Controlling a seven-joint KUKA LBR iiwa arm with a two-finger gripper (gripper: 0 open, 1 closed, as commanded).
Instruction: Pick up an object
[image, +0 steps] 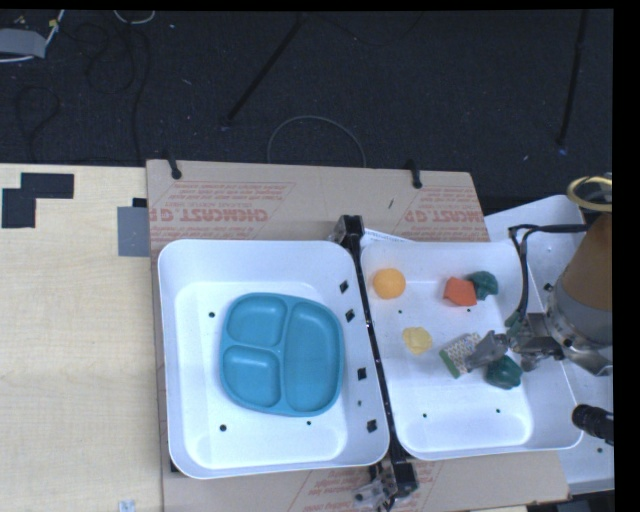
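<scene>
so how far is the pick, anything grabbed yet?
Done: the arm has reached into the right bin. In hand: the gripper sits low between the checkered item and the green item; nothing looks lifted, and a hold can't be confirmed from this view. Left: a clear grasp and lift. The orange ball, yellow item and red item lie untouched.

1. Right bin (470, 440): near half is bare floor, open to approach from above; the far half is crowded by an orange ball (389, 283), a red-orange piece (460, 291) touching a dark green piece (484, 283), and a yellow piece (417, 340).
2. Right side: the hand (492, 352) and arm (590, 290) block entry; a speckled block (458, 353) and a green lump (503, 373) lie just beside the hand.
3. Left bin (190, 420): a blue divided plate (280, 353) fills the middle; only the margins are free.
</scene>
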